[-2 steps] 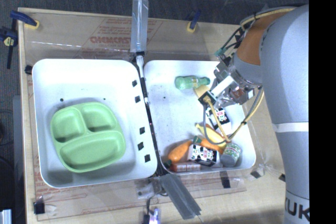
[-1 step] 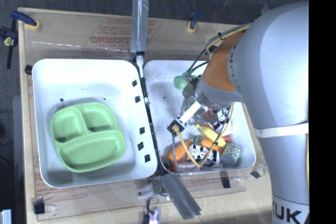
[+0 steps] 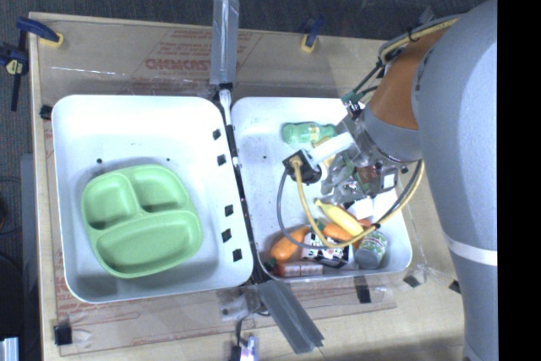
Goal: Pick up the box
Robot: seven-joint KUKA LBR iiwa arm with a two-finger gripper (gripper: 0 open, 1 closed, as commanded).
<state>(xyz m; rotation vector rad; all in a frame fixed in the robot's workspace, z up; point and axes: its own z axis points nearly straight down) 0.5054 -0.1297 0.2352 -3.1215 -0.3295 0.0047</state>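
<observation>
A: Where's the gripper (image 3: 345, 173)?
B: Low in the right bin (image 3: 254, 131), right of centre; I cannot tell how it stands or whether it holds anything.
A: And the box (image 3: 297, 270)?
B: Along that bin's lower edge, beside an orange (image 3: 285, 248).

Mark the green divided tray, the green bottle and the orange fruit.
green divided tray (image 3: 142, 220), camera view, centre ridge between compartments.
green bottle (image 3: 306, 133), camera view, middle of its body.
orange fruit (image 3: 284, 249), camera view, its visible top.

Glossy plastic bins (image 3: 135, 110) (green tray (image 3: 141, 220) matt).
</observation>
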